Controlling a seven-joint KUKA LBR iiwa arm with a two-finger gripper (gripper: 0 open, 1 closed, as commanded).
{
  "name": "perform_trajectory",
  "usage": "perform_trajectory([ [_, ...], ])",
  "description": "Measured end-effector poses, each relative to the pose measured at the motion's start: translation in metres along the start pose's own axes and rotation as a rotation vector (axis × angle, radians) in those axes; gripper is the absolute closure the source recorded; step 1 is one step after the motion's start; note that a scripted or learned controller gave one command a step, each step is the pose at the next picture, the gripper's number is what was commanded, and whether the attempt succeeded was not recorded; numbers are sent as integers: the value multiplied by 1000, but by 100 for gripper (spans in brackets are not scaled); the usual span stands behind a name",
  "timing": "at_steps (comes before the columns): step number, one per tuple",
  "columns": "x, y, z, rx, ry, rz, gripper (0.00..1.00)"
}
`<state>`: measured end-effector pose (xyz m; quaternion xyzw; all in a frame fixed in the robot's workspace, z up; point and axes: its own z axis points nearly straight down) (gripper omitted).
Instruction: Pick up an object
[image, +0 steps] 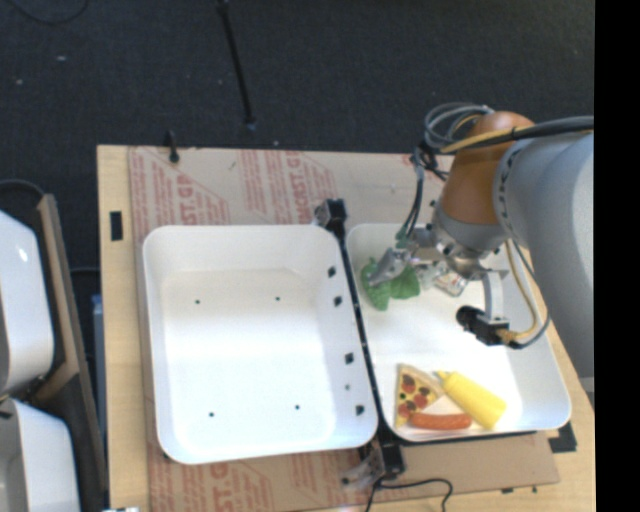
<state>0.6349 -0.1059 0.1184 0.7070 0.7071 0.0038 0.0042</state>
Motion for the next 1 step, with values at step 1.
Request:
perform_trajectory([
  [1, 0, 0, 1, 1, 0, 0, 0],
])
